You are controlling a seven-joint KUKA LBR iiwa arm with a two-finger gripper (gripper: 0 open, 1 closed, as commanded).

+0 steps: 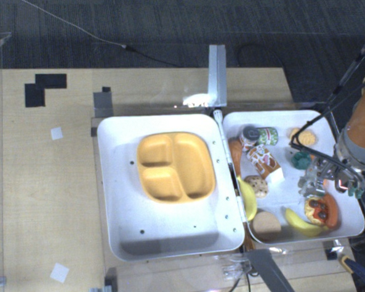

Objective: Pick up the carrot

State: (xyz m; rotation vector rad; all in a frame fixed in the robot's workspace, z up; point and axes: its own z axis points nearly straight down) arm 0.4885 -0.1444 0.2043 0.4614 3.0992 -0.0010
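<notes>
carrot (235,154) lay at gripper (314,186)'s 10 o'clock, well apart | long axis ran 12-to-6 along bin wall | jaw state: you couldn't tell

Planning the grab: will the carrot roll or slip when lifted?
The carrot looks long and rounded, so it may roll. It lies against the bin wall, which could hinder a grip. Its smooth look suggests stiff, slippery plastic.

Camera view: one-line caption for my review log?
Arm's pincer low in the right bin among toy foods; yellow tray in the left bin.
</notes>
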